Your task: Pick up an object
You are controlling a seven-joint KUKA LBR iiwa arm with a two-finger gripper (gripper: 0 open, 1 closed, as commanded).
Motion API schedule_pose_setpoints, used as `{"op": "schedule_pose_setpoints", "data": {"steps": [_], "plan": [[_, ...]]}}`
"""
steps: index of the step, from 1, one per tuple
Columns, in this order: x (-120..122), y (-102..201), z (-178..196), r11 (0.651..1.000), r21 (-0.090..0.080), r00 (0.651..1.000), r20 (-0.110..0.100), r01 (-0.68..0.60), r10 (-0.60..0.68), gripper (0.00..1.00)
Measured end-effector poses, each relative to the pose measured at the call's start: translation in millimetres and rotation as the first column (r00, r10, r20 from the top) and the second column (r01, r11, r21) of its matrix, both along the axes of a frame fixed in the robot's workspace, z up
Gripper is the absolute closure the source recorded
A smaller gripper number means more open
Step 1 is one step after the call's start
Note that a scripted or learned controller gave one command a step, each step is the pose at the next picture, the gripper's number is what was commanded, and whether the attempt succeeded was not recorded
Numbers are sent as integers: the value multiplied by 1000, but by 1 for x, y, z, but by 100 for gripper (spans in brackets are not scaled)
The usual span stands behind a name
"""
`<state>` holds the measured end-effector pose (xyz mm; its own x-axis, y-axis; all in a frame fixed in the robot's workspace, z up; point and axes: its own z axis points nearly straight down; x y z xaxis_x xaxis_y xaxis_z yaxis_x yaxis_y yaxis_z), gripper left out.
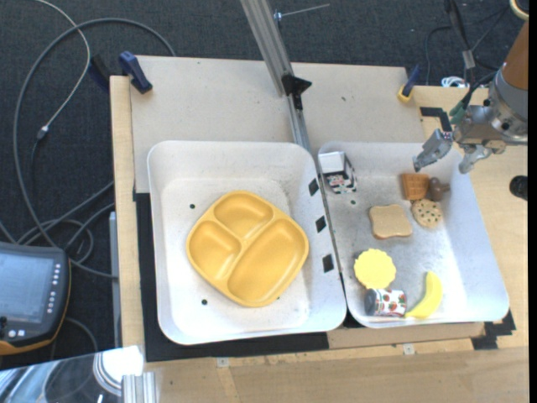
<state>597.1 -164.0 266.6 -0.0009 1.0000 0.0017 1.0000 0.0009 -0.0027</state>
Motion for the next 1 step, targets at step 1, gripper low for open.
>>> {"op": "schedule_pose_setpoints", "data": {"steps": [1], "plan": [[1,0,11,1000,0,1000,3,-2,2,100]]}}
